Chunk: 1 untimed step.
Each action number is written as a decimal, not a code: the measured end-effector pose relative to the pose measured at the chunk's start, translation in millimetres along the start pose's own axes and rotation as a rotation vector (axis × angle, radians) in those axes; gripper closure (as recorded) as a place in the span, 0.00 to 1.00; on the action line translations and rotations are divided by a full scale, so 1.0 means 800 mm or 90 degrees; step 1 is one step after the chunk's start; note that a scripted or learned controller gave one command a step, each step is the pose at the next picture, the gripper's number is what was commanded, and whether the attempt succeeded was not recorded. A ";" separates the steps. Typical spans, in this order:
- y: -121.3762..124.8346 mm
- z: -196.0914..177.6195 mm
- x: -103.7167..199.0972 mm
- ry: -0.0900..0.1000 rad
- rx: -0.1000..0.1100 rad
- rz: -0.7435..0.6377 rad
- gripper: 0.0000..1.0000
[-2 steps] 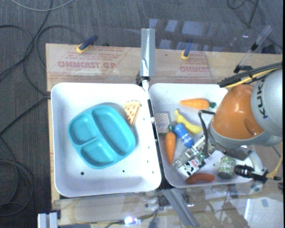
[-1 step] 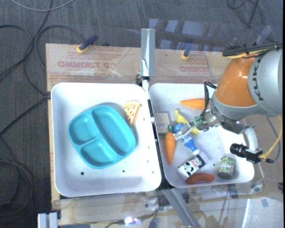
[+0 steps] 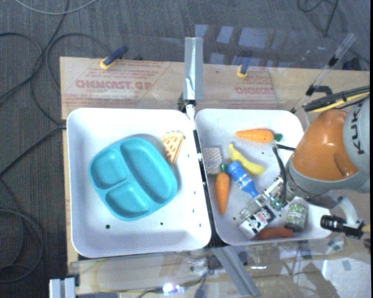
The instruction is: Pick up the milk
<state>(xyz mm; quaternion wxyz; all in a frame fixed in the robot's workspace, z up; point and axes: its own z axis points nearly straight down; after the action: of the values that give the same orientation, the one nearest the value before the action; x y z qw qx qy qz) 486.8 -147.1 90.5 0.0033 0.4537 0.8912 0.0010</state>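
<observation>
The milk (image 3: 257,223) is a small white carton with black cow patches. It lies in the right bin (image 3: 261,118) near the front edge. My gripper (image 3: 267,202) comes down from the grey and orange arm (image 3: 326,151) and sits right at the carton's upper end, touching or almost touching it. From this view I cannot tell whether the carton is held.
Around the milk lie a red sausage (image 3: 275,233), a small can (image 3: 296,215), a blue bottle (image 3: 242,177), a banana (image 3: 245,161) and two carrots (image 3: 222,191) (image 3: 255,135). The left bin (image 3: 81,228) holds a blue divided plate (image 3: 133,177) and a waffle piece (image 3: 172,145).
</observation>
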 end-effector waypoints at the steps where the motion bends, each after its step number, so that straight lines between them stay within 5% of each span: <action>1: 0.082 -0.116 0.027 0.003 0.004 0.120 0.00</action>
<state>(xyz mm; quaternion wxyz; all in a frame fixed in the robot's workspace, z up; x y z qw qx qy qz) 526.2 -90.8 183.2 -0.0002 0.5356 0.8445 -0.0005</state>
